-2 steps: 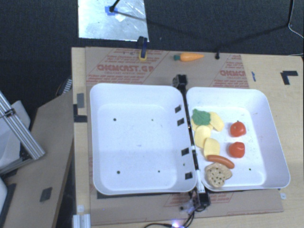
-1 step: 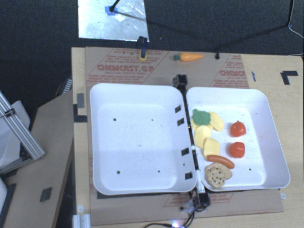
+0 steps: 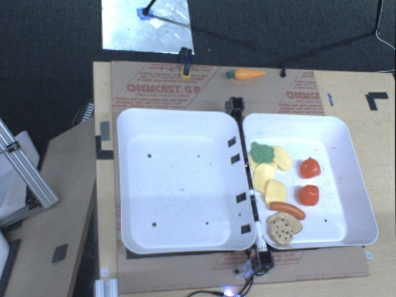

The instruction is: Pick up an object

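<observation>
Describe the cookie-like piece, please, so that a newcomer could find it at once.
Start at the right-hand white bin, where the toy food sits along the wall it shares with the other bin. Follow that cluster to its near end, just past the red sausage. There lies the cookie: round, tan, dark-speckled, unlike its plain yellow, red and green neighbours.

White bins (image 3: 179,119), two red tomatoes (image 3: 310,167), green leaf (image 3: 262,153), yellow pieces (image 3: 275,191), brown speckled cookie (image 3: 283,228), orange carrot (image 3: 247,75)

Toy foods (image 3: 279,190) crowd the right bin's (image 3: 346,166) left side.
</observation>
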You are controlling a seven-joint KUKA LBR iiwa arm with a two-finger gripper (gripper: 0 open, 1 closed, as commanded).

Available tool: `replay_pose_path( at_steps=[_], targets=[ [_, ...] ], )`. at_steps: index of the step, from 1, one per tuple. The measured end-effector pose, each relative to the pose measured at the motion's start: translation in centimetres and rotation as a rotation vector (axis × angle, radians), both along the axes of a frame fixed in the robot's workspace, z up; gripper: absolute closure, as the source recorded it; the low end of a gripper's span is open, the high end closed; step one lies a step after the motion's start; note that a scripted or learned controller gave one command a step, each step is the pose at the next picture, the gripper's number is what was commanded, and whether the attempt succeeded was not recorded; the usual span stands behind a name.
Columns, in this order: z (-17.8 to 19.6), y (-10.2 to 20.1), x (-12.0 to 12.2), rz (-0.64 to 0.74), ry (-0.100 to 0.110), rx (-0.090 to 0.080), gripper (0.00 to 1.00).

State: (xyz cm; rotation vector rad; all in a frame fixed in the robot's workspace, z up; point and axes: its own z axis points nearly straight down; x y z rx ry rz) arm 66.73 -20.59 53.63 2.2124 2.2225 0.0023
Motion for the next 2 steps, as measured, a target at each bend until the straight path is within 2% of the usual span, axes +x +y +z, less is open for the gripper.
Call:
replay_pose_path(
  at_steps=[1,2],
  targets=[
    [-0.1,4.9,-4.2,0.002,0.005,0.004,1.00],
    [-0.1,-0.1,-6.3,-0.003,0.003,0.002,1.00]
  ],
)
